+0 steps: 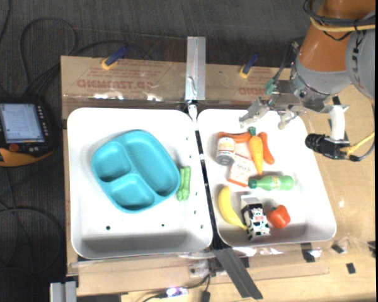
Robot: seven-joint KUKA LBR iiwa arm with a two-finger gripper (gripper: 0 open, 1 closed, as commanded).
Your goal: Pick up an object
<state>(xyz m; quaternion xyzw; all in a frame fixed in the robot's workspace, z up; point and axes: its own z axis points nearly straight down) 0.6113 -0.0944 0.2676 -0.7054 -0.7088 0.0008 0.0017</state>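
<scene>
My gripper (267,116) hovers over the far edge of the right bin (315,187), open, with nothing between its fingers. Just below it an orange carrot (256,151) lies lengthwise. A small round can (225,148) and an orange-and-white box (240,170) sit to the carrot's left. Nearer the front are a green bottle (272,182) on its side, a yellow banana (225,206), a black-and-white carton (256,220) and a red round fruit (279,216).
The left bin (88,231) holds a blue divided plate (135,170) and a green pod (184,184) against its right wall. A metal rail (195,65) runs behind the divider between the bins. A handheld control pad (17,128) lies at the far left.
</scene>
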